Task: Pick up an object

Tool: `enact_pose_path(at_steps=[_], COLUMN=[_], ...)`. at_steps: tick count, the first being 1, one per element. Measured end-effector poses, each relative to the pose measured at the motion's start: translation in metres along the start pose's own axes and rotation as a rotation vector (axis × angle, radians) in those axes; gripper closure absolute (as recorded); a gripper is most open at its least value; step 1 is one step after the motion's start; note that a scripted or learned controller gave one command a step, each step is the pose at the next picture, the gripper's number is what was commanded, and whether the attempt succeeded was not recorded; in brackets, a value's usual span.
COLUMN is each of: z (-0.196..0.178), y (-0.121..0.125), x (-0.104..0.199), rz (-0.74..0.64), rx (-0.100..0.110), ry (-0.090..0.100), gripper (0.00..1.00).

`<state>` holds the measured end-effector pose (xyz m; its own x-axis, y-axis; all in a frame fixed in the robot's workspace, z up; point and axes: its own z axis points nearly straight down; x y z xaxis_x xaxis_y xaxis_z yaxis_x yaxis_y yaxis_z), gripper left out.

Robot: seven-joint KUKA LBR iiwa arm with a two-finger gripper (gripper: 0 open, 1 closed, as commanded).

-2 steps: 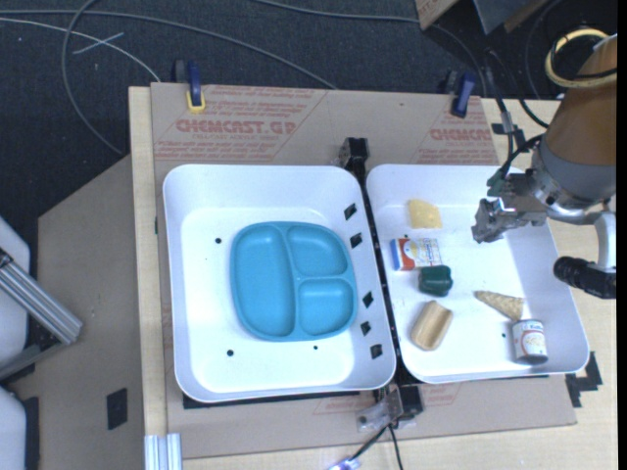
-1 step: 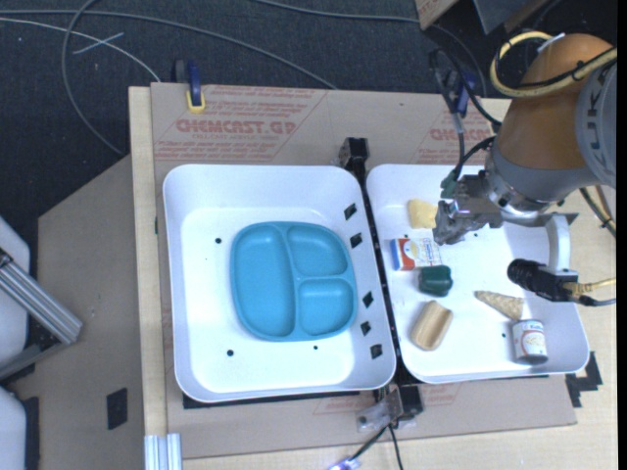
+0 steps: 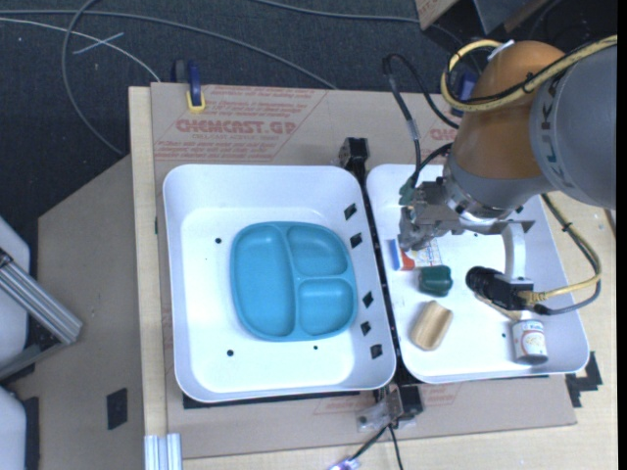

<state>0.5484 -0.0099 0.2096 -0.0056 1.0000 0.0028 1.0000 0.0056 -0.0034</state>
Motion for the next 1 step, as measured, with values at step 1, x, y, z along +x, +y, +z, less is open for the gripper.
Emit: enact_pose_path(at_steps=[1], z=[0.0040], y=[-0.0021], x=[0.0562], rz=[-0.001], rx=[0.000], ry=[0.000], gripper=[1.00])
